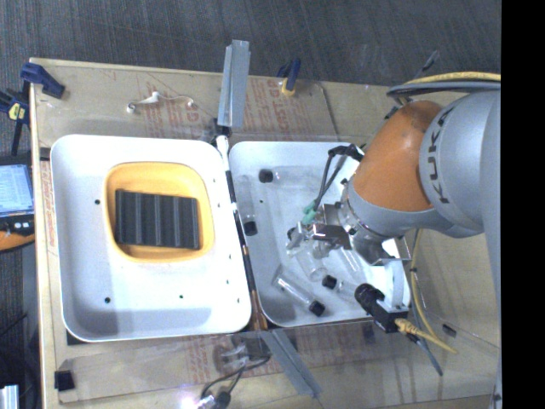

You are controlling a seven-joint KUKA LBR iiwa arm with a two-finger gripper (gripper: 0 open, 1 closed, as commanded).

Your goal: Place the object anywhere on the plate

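So the desk is a plywood-looking slab with clamps along the edges, and two shallow glossy white bins sit on it side by side. The big grey arm with its smooth orange band comes in from the right and hangs over the right bin, blocking a good chunk of it. The left bin holds the plate, a rounded-square yellow thing with a dark ribbed insert in the middle, and nothing is sitting on it yet. The tool is low inside the right bin, but I honestly can't tell what state it's in or whether it's got anything, it's a tangle of metal and a green bit under the wrist. Scattered round it are small clear tube-like objects with black caps; the easiest one to make out, the clear tube, lies on the bin floor just below-left of the tool, long axis running diagonally from upper left to lower right. A few small black bits are dotted about too. My guess is the move that matters is a carry leftward across the divider between bins, since the plate is well apart from the tool.
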